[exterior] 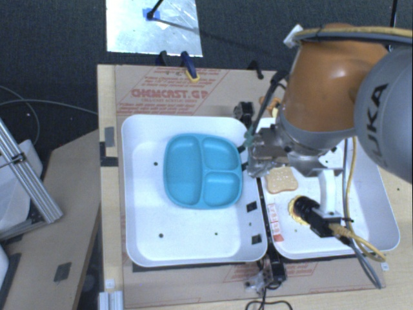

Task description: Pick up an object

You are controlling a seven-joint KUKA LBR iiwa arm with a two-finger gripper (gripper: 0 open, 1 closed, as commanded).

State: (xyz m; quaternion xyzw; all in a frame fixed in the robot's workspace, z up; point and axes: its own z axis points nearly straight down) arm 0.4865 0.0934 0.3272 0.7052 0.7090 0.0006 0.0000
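A tan, toast-shaped piece lies in the right bin, near its left wall. My gripper hangs over the divider between the two bins, just up and left of the toast piece, and the bulky orange and grey wrist covers most of it. A small yellow object shows below the toast piece, partly hidden by robot parts. A light blue divided plate lies flat in the middle of the left bin.
The arm covers much of the right bin's far half. A cardboard sheet lies under both bins. A shiny foil sheet is on the dark floor behind. A metal frame stands at the left.
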